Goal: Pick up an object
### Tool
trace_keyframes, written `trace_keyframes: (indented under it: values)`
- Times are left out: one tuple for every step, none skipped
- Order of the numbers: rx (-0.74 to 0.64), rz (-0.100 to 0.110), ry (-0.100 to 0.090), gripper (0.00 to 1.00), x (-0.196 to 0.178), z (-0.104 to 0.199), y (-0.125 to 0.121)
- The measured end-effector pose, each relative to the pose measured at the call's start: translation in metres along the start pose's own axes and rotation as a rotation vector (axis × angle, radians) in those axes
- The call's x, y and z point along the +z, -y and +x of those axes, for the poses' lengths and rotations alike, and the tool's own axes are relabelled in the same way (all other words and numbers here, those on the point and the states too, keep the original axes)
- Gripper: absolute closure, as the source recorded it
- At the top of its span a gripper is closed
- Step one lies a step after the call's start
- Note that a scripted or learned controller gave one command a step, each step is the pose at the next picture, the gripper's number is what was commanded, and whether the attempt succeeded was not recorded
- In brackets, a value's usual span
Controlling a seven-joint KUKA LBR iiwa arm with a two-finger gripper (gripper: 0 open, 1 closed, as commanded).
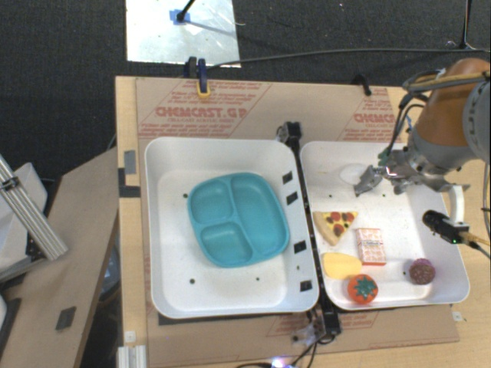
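Note:
My gripper (383,183) hangs over the back part of the right bin (331,156), its two fingers spread and open with nothing between them. In front of it, on the bin floor, lie a pizza slice (335,225), a small red and white box (370,245), a yellow piece (341,264), a red tomato with a green top (362,288) and a dark red ball (421,271). The gripper touches none of them; the pizza slice is the nearest.
The left bin (170,167) holds a teal divided plate (238,219). A black hinge strip (299,205) runs between the bins. A black part with a small light (445,228) sticks out near the right bin's right wall. A pale oval patch (351,174) lies just left of the fingers.

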State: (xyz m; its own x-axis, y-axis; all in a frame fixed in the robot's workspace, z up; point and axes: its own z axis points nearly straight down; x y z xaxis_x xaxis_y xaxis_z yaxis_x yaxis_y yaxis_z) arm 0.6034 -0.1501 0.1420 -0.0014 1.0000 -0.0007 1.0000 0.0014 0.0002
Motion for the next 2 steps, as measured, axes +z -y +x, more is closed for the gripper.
trace_keyframes:
  values:
    - [0.000,0.001,-0.001,0.00,0.052,0.001,0.000]
    - [0.001,-0.005,0.000,1.00,0.038,0.000,-0.002]
